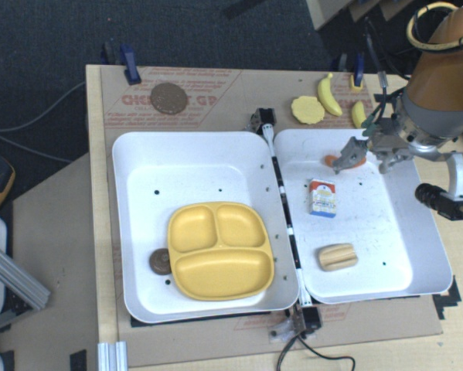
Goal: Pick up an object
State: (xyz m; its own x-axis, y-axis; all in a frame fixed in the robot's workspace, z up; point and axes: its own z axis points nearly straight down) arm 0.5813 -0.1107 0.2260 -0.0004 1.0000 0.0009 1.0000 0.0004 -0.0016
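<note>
Bright, even overhead light washes the white bins [138,284] with soft shadows; detail is slightly grainy and soft.

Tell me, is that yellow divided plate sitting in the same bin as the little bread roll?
No, the yellow plate lies in the left bin, while the bread roll lies in the right bin.

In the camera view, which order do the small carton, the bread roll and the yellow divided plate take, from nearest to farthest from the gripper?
From the gripper:
1. Small carton, right bin, middle.
2. Bread roll, right bin, near the front edge.
3. Yellow divided plate, left bin.
</note>
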